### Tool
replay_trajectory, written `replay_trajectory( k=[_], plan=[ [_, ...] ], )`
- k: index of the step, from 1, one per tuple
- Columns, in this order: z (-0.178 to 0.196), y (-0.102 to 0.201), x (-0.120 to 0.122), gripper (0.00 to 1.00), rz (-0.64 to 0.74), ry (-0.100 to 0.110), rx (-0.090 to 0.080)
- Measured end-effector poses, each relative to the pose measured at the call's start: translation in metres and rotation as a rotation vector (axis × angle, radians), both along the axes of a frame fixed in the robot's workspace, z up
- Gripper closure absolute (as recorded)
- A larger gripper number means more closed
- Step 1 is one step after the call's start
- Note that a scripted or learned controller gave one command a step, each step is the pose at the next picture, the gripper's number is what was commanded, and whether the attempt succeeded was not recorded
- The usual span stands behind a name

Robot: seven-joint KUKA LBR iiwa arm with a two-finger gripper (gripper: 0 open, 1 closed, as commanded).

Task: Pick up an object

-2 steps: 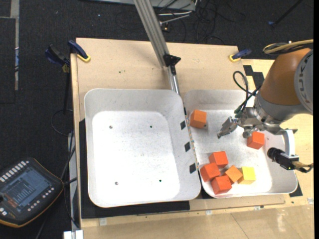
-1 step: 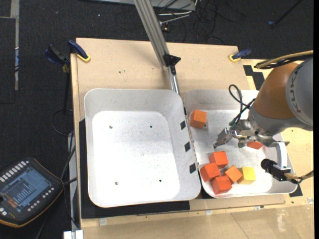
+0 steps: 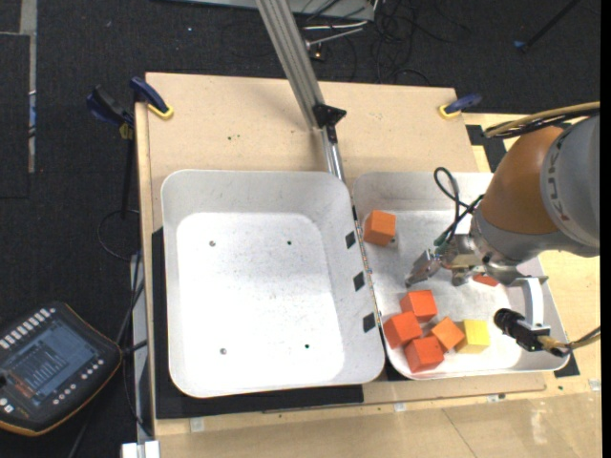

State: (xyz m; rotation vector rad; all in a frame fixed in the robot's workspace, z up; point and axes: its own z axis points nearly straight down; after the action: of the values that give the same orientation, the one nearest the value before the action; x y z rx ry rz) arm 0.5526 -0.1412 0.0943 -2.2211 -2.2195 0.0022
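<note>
While my gripper (image 3: 427, 267) hangs low over the right bin (image 3: 412, 187), I cannot tell from this slant how it is set. An orange cube (image 3: 381, 227) sits apart to its upper left, edges slightly askew to the bin wall, no long axis to speak of. Just below lie four more orange blocks (image 3: 417, 327) and a yellow block (image 3: 476, 333), clustered. The left bin (image 3: 191, 194) lies alongside.

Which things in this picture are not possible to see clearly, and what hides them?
- Gripper, camera view: too small and dark to tell its finger state.
- Red object: mostly covered by the wrist, so its shape is unclear.
- Right bin: its right rim is hidden under the arm.
- Orange cubes: packed together, so contact between them is unclear.
</note>
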Motion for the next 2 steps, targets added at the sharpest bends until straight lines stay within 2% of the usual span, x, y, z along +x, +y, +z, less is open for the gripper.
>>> replay_trajectory(
  k=[1,2],
  plan=[
    [0.011,0.0,0.001,1.0,0.0,-0.003,0.0],
    [0.058,-0.007,-0.004,1.0,-0.001,-0.007,-0.002]
  ],
)
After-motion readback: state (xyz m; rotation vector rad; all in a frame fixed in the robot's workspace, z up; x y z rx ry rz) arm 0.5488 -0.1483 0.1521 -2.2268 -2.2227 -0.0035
